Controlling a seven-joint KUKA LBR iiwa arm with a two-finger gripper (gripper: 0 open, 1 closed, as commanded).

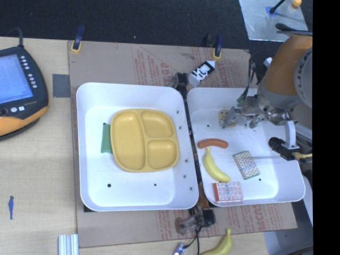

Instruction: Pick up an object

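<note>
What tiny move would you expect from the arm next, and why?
Probably a short move toward the near side of the right bin. The end effector sits at the bin's far part, over bare floor, with the sausage just below it in the picture and the banana beyond. The sausage looks like the nearest thing to pick.

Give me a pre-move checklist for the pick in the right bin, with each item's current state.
1. Gripper inside the right bin: ok.
2. Whether the jaws are open: cannot tell.
3. Nothing held yet: cannot tell.
4. Targets lie apart from the gripper: sausage, banana, patterned packet, red-and-white box: ok.
5. Sausage and banana far enough apart for a clean grasp: not ok, nearly touching.
6. Yellow tray sits in the left bin, away from the arm: ok.
</note>
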